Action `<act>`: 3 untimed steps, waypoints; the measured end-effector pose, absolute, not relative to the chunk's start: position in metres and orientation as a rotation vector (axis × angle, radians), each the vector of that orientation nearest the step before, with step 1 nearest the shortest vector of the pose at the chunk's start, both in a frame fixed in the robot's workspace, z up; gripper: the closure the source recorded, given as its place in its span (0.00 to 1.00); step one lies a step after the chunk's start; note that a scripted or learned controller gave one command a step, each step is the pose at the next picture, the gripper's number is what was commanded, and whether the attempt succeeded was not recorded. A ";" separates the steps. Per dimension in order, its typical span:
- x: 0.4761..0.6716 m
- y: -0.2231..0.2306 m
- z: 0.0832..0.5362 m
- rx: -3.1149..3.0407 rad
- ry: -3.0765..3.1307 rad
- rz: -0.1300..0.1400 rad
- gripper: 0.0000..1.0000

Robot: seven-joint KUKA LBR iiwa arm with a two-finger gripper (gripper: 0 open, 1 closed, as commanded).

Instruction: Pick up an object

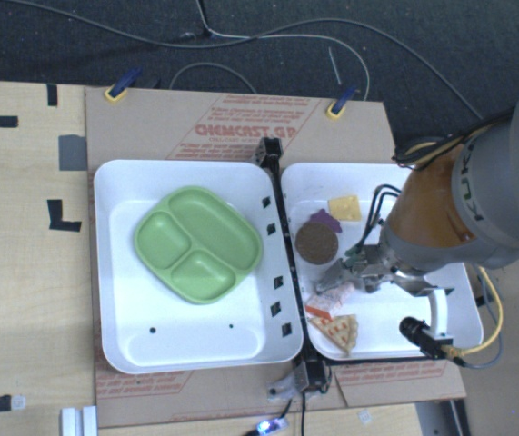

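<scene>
In the right bin (382,339) lie a brown round cookie-like disc (316,242), a purple piece (322,218) just behind it, a yellow cheese-like block (344,208), a pizza slice (341,331) and a small orange-red strip (318,312). My gripper (339,280) is low in this bin, just right of the disc and above the pizza slice. A greyish thing (329,295) lies under its tip. The arm's wrist (423,221) covers the bin's right half.
The left bin (123,334) holds a green divided plate (199,242). A black divider with clips (282,243) runs between the bins. Cardboard (241,121) lies under both, and cables (268,34) cross the dark floor behind.
</scene>
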State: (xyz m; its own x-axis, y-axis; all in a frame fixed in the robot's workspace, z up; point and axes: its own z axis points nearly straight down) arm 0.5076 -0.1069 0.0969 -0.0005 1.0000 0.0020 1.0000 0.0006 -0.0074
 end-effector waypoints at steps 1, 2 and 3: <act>0.508 -0.107 0.109 -2.216 -2.220 0.004 1.00; 0.509 -0.100 0.170 -2.221 -2.226 -0.004 1.00; 0.519 -0.105 0.224 -2.223 -2.226 -0.003 1.00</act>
State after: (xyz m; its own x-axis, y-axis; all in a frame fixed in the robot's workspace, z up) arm 0.5185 -0.1053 0.2240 -0.0013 1.0000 -0.0012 1.0000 0.0013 0.0042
